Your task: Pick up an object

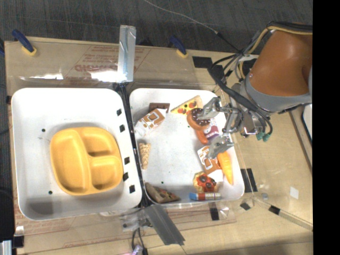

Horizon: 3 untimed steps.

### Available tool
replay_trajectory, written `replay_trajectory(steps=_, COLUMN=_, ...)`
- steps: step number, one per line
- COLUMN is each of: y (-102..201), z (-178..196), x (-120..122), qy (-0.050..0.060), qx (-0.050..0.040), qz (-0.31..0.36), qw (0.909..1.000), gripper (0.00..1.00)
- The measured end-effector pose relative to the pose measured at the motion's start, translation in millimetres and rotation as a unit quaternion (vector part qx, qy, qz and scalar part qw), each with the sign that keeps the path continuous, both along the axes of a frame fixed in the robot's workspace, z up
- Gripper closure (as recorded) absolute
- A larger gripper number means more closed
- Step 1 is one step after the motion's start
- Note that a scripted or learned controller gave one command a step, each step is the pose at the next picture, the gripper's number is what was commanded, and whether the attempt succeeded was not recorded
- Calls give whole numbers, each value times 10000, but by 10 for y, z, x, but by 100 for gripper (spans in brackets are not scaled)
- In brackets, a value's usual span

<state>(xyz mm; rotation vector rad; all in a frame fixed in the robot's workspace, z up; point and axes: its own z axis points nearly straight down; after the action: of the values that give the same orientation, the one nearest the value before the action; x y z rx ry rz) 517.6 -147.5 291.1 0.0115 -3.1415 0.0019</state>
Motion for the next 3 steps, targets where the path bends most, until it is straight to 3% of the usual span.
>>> replay_trajectory(steps=1, y=-645, z=-831, x=-142, qy=38, qx=13, qz=-245, qw=9997, gripper=0)
replay_trajectory(steps=2, y=-627, z=-1931, x=-155, qy=-75, qx=-23, qz=89, qw=9999, gripper=0)
replay_trajectory(steps=3, y=-618, z=-1921, x=-305, qy=-106, qx=-21, qz=-357, qw=9993, gripper=0)
